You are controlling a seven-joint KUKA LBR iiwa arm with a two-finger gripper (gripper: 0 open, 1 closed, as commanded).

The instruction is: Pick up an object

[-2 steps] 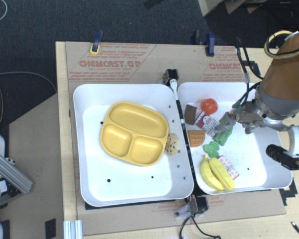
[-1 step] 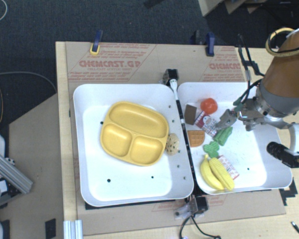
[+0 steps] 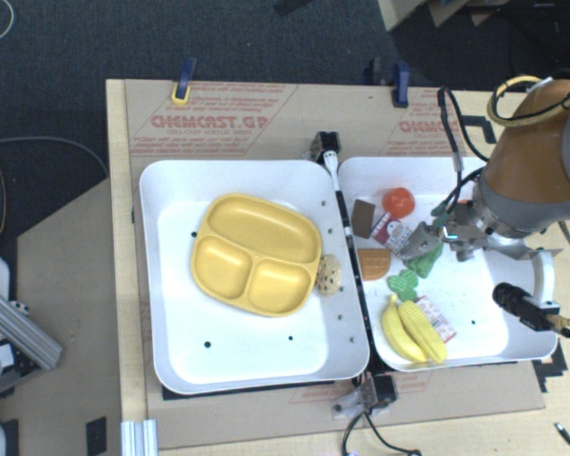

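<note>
Left bin [image 3: 171, 331] holds yellow divided plate [image 3: 255, 253], dotted cookie [image 3: 329, 275] at its right edge. Right bin [image 3: 475, 345] – arm [image 3: 537, 169] above it, gripper [image 3: 426, 243] low over green toy [image 3: 410, 279], jaw state can't tell. Nearby: bananas [image 3: 413, 331], tomato [image 3: 398, 200].

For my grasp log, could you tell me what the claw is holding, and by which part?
That cannot be told: the claw sits low over the right bin, just above a green toy.

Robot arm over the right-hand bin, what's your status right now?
Tool low in right bin, above green toy. Nothing seen held. Red ball, bananas close by.
</note>
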